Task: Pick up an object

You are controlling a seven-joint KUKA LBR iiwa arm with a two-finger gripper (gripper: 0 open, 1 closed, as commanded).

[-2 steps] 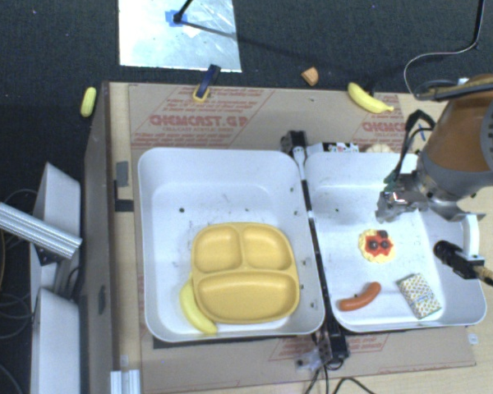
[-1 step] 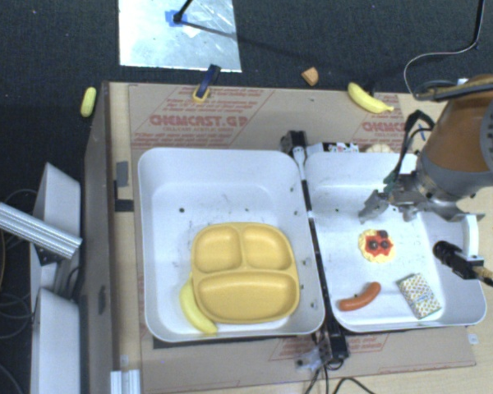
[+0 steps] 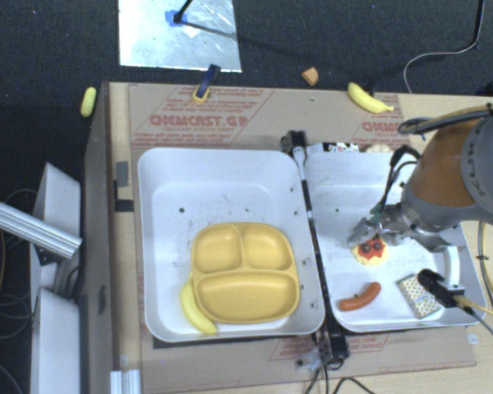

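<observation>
Where gripper (image 3: 370, 235) hangs in right bin (image 3: 337, 187), yellow-red toy (image 3: 371, 252) lies directly beneath; jaw state unclear.

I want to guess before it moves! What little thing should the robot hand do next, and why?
Probably lower a bit and close. The gripper sits right above the small yellow and red toy in the right bin, so that toy looks nearest to grab. Whether it already touches the toy is hard to tell.

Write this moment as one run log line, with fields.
gripper: over right bin | below it: yellow-red toy | hot dog: untouched | grasp: unconfirmed
</observation>
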